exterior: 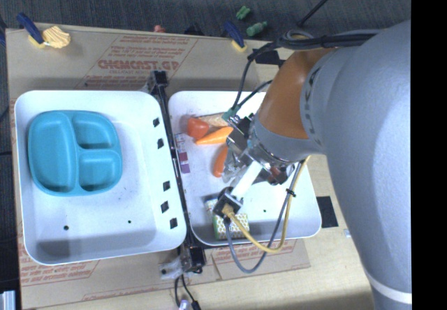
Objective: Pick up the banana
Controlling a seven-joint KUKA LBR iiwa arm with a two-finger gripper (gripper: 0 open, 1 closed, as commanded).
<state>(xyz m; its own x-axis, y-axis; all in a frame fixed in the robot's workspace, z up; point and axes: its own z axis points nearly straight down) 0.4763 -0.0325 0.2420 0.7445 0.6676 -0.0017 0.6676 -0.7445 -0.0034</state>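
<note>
Grey casing and an orange band mark the arm, which is spread over most of one white bin. The tool is carried at its end, low over the middle of this bin. Whether the tool is open or closed cannot be told, because the wrist covers it from above, and nothing is seen to be held in it.

Just beside the tool, toward the far end of the bin, three small pieces are laid close together: a red-orange piece, an orange carrot-like piece and a second orange piece. At the near rim of the bin a green and yellow patterned thing is seen, partly covered.

Where the banana lies cannot be told. It is judged to be in this bin, probably under the arm, since the tool is brought down here and not elsewhere.

Next to this bin, the second bin is occupied by a blue divided plate, which is well apart from the tool and is not concerned.
</note>
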